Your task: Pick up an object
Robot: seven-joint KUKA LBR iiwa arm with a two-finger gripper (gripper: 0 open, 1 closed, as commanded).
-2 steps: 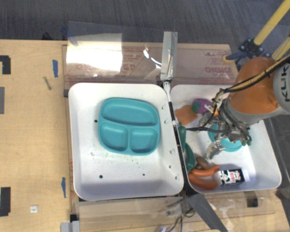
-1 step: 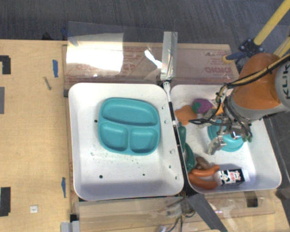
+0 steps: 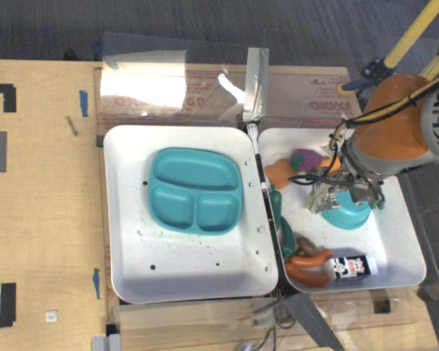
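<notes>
The right bin (image 3: 405,265) holds several small objects. A teal bowl (image 3: 348,215) lies near its middle, and my gripper (image 3: 331,198) hangs right over the bowl's left rim, hiding part of it. An orange toy (image 3: 280,172) and a purple piece (image 3: 304,159) sit at the bin's back left. At the front lie an orange sausage-shaped toy (image 3: 307,263) and a small black-and-white bottle (image 3: 349,267) on its side. A green item (image 3: 284,230) rests against the left wall.
A teal divided plate (image 3: 195,189) lies in the left bin (image 3: 131,262). The arm's orange band (image 3: 398,123) and its cables overhang the right bin's back right. A clear panel (image 3: 175,86) stands behind the bins.
</notes>
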